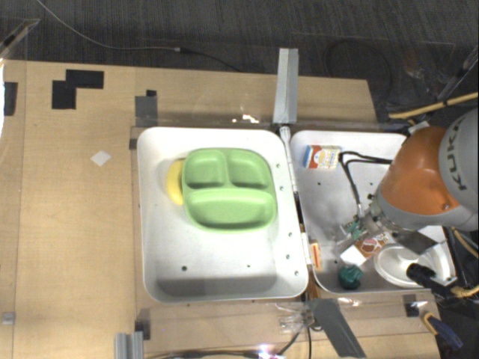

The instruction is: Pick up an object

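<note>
A: Reaching in from the right, the arm has its orange band over the right bin, and the gripper sits low among a cluster of small objects near the bin's front.

B: Open or closed on something?

A: Cannot tell — the wrist and the clutter hide that part. Just beside it lie a small white block and, nearer the front wall, a dark green object. A white bowl rests to their right.

B: And the back of that bin?

A: A small red, white and blue carton lies near the back wall, well apart from the gripper.

B: The other bin?

A: The left bin holds a green divided tray, with a yellow object peeking out from under the tray's left edge. Both bins sit side by side on the wooden tabletop.
</note>
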